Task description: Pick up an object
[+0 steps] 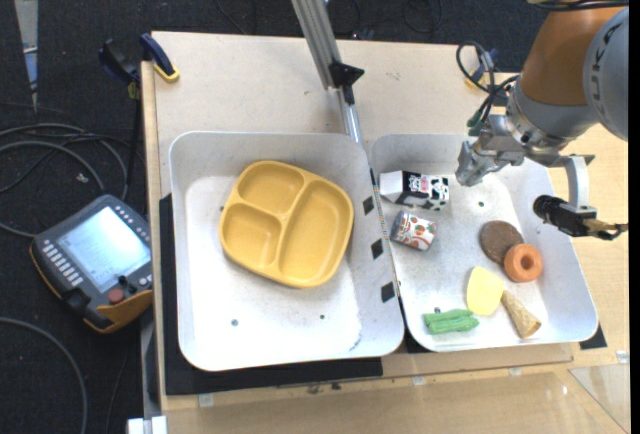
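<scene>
My gripper hangs over the back of the right bin, just right of a small black-and-white carton. Nothing shows between its fingers. In front of the carton lies a small can on its side. Further right sit a brown disc and an orange doughnut. Near the bin's front lie a yellow wedge, a tan cone and a green pod-shaped piece.
The left bin holds a yellow divided plate. A slanted metal pole crosses above the bench at the back. A black clip part of the arm hangs over the right bin's right side.
</scene>
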You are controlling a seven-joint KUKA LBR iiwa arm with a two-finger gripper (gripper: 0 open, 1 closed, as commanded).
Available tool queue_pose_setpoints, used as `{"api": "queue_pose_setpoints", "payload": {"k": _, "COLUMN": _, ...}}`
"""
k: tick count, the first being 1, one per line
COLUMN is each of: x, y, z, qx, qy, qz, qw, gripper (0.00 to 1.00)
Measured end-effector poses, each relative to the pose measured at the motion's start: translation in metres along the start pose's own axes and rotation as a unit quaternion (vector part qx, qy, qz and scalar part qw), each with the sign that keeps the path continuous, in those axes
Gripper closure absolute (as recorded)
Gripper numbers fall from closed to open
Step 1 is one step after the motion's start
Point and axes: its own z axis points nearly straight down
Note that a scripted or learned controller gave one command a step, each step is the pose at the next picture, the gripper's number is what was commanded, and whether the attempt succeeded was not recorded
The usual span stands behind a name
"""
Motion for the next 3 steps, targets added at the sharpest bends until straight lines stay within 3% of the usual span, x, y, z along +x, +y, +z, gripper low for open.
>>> {"api": "queue_pose_setpoints", "payload": {"k": 2, "x": -0.002, "y": 0.012, "z": -0.086, "qx": 0.000, "qy": 0.000, "qz": 0.000, "qw": 1.0000, "gripper": 1.00}}
{"api": "queue_pose_setpoints", "payload": {"k": 3, "x": 0.053, "y": 0.005, "z": -0.089, "qx": 0.003, "qy": 0.002, "qz": -0.002, "qw": 1.0000, "gripper": 1.00}}
